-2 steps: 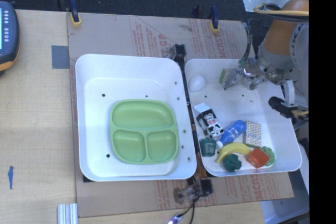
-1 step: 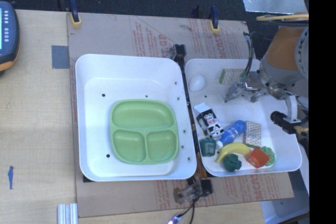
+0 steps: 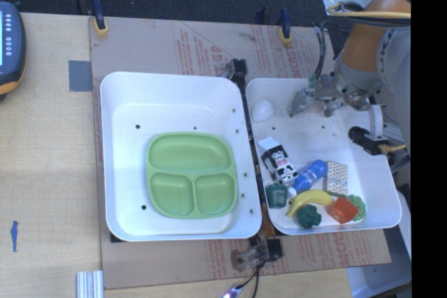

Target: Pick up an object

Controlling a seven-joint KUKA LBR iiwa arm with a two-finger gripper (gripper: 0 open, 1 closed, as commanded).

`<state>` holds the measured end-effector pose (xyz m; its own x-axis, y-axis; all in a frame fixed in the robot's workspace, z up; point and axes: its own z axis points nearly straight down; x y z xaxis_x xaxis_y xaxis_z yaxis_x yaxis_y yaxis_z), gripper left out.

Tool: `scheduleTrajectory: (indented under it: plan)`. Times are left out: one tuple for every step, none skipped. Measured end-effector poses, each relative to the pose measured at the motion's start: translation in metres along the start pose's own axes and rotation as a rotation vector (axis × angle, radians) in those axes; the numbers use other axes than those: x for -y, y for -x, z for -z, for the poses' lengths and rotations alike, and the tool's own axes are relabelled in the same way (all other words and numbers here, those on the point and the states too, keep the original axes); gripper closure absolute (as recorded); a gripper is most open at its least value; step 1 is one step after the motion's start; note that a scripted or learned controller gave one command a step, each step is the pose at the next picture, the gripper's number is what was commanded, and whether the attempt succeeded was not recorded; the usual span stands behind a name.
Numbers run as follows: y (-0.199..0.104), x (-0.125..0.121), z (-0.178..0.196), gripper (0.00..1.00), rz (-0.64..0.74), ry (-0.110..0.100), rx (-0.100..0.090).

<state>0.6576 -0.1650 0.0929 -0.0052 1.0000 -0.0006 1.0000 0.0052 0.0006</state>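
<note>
My gripper (image 3: 313, 107) hangs over the far part of the right bin (image 3: 380, 181), with its fingers spread open and nothing between them. A small white rounded object (image 3: 262, 109) lies to its left. Nearer the front of that bin lie a cow-patterned carton (image 3: 277, 160), a blue bottle (image 3: 309, 176), a patterned box (image 3: 336, 178), a dark green block (image 3: 276, 196), a yellow banana (image 3: 311, 199), a green broccoli piece (image 3: 308, 218) and a red object (image 3: 343, 209). All of them lie well apart from the gripper.
The left bin (image 3: 122, 150) holds a light green divided plate (image 3: 191, 174). A black part (image 3: 367, 139) juts over the right bin's right side. Clamps (image 3: 283, 23) pin the cardboard at the back. A device (image 3: 10, 45) sits at far left.
</note>
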Motion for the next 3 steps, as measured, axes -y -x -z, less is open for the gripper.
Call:
scheduleTrajectory:
  plan:
    - [-0.05, 0.001, 0.022, 0.0, 0.002, -0.006, -0.001]
    - [0.035, 0.006, 0.028, 0.0, -0.004, 0.0, 0.002]
    - [-0.022, 0.035, 0.133, 0.0, 0.001, -0.001, -0.002]
